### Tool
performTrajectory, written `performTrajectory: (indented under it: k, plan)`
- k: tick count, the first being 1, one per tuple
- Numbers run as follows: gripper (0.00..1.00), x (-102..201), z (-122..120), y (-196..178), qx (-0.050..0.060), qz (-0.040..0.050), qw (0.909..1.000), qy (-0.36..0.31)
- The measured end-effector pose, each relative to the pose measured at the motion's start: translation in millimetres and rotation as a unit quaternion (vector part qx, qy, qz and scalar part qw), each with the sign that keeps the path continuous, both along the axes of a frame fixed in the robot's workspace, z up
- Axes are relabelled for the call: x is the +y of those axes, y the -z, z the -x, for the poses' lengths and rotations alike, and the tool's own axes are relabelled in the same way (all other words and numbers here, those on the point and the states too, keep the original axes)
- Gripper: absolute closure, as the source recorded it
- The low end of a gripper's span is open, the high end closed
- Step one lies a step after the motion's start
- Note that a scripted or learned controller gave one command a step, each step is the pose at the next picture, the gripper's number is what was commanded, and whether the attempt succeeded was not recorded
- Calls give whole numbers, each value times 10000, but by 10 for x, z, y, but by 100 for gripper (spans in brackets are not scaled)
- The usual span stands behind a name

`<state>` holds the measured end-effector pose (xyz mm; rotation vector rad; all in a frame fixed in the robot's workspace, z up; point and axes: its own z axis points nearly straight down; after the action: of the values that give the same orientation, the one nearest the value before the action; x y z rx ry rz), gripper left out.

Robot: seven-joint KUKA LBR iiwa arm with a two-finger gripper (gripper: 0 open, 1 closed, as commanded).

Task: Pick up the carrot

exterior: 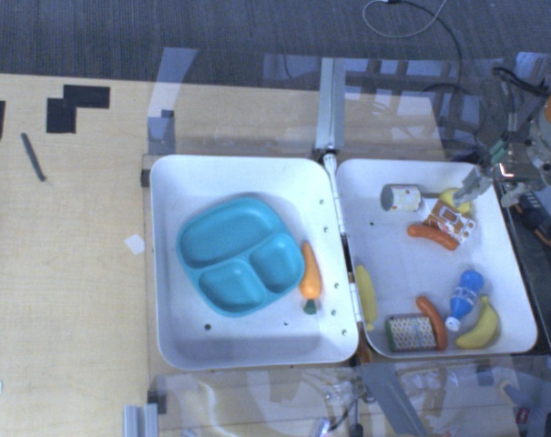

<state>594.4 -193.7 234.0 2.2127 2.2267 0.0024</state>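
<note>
Orange carrot point(310, 273) was seen untouched in left bin point(166, 244) beside blue tray point(239, 255), w/ gripper point(480, 178) well apart over right bin point(521, 289), fingers' state couldn't be told; pick not begun.

The bench point(66, 271) looks like pale matt wood. Both bins point(248, 349) are smooth white plastic with a soft sheen. The blue tray point(239, 253) is glossy plastic; the carrot point(310, 271) looks smooth and slightly shiny.
</note>
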Motion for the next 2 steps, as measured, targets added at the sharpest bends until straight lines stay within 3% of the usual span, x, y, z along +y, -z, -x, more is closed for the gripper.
performTrajectory:
  k: [1, 2]
  plan:
    - [0, 0, 0, -1, -1, 0, 10000, 0]
    - [0, -107, -699, 312, -11, 3, 9909, 1343]
